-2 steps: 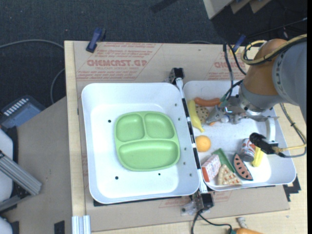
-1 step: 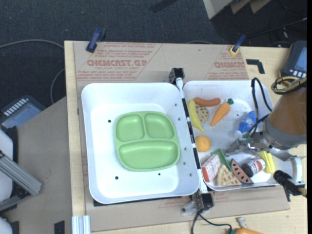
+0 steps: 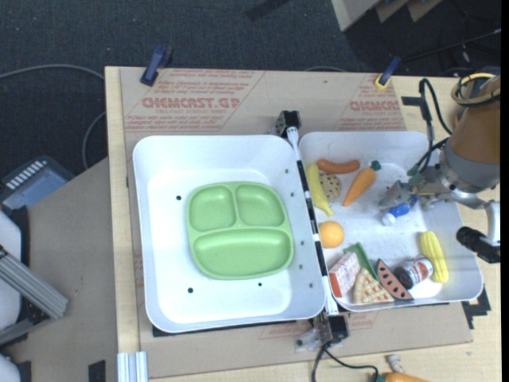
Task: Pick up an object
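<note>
The right bin (image 3: 445, 153) holds several toy foods. Among them are a red sausage (image 3: 338, 165), a carrot (image 3: 359, 184), a banana (image 3: 316, 191) beside a cookie (image 3: 331, 185), an orange (image 3: 331, 234) and a corn cob (image 3: 433, 255). A watermelon slice (image 3: 391, 279), a small can (image 3: 415, 272), a pizza wedge (image 3: 366, 287) and a red box (image 3: 343, 270) lie along the front. My gripper (image 3: 402, 192) hangs low over the bin's right middle, just above a small blue and white object (image 3: 398, 212). It is too small to tell whether they touch.
The left bin (image 3: 159, 237) bears a green divided plate (image 3: 238, 229). A black hinge strip (image 3: 306, 205) runs between the bins. The arm's wrist with its orange band (image 3: 477, 138) stands over the right bin's far right edge. Cables (image 3: 429, 114) trail behind it.
</note>
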Motion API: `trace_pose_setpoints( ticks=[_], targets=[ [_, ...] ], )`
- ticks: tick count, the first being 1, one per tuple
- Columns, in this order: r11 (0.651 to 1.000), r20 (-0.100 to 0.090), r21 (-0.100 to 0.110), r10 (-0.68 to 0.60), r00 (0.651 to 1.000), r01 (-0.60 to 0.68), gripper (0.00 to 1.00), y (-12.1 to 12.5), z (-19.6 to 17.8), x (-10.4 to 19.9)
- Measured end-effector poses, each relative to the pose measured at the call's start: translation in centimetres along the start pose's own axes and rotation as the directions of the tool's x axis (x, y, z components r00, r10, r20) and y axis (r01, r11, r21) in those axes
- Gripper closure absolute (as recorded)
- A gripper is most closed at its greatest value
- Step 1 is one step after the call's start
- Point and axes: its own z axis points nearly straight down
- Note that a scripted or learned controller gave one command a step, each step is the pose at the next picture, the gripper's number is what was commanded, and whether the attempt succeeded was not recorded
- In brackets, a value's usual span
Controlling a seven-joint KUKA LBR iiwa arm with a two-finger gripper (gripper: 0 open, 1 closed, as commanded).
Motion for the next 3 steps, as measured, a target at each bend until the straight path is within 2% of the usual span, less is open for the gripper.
trace_pose_setpoints(
  ticks=[1,2,3],
  targets=[
    [1.000,-0.002,0.001,-0.003,1.000,0.003,0.00,9.1,0.1,7.8],
    [1.000,-0.001,0.006,0.000,1.000,0.000,0.00,8.7,2.4,5.3],
    [1.000,0.000,0.003,-0.001,1.000,0.001,1.00,8.8,1.3,5.3]
  ],
)
